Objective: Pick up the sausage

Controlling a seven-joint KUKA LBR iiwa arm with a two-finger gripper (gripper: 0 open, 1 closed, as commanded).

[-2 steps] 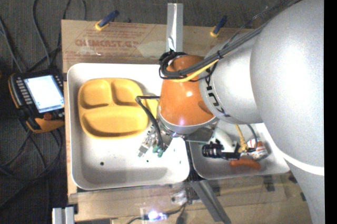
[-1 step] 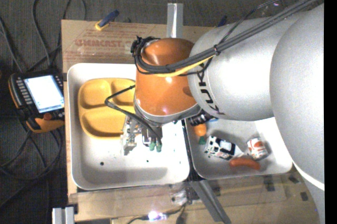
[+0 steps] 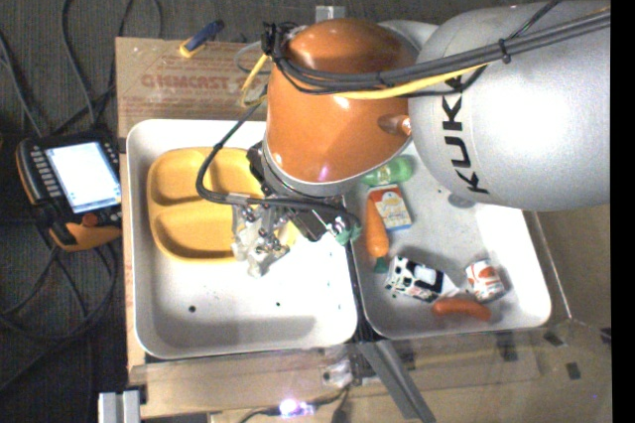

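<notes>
The sausage (image 3: 461,309), a short reddish-brown link, lies near the front edge of the right bin (image 3: 526,242), just in front of a small can. My gripper (image 3: 260,250) hangs over the left bin (image 3: 198,312), beside the right end of a yellow divided plate (image 3: 193,203). It is well to the left of the sausage, with the wall between the two bins in between. Nothing can be seen held in it. The orange band and grey body of the arm hide the back of both bins.
The right bin also holds an orange carrot (image 3: 377,234), a small carton (image 3: 394,208), a green item (image 3: 387,175), a black-and-white cow-patterned piece (image 3: 415,279) and a small can (image 3: 486,280). A handheld pendant (image 3: 74,178) lies left of the bench.
</notes>
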